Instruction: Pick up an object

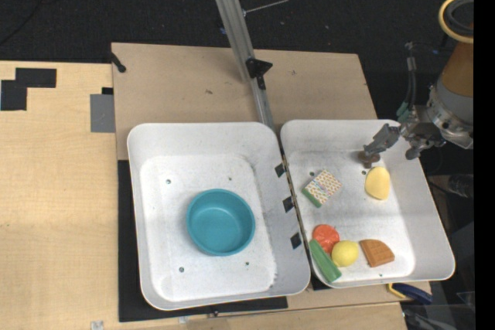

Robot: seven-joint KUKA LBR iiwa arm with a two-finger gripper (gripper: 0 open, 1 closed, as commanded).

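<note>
Open pincer (391,144) hovers just above yellow lemon (377,183) in right bin (433,220).

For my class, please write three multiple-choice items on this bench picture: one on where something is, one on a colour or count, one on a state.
1. Where is the teal bowl?
A. In the left bin
B. In the right bin
C. On the wooden bench outside both bins

2. How many yellow objects lie in the right bin?
A. None
B. Two
C. Five

3. How are the gripper fingers?
A. Shut on the bowl
B. Shut on a red ball
C. Spread open with nothing between them

Answers:
1 A: the bowl sits on the floor of the left bin.
2 B: one yellow piece lies below the gripper and one yellow ball sits near the bin's front.
3 C: the fingers stand apart above the bin.
</note>
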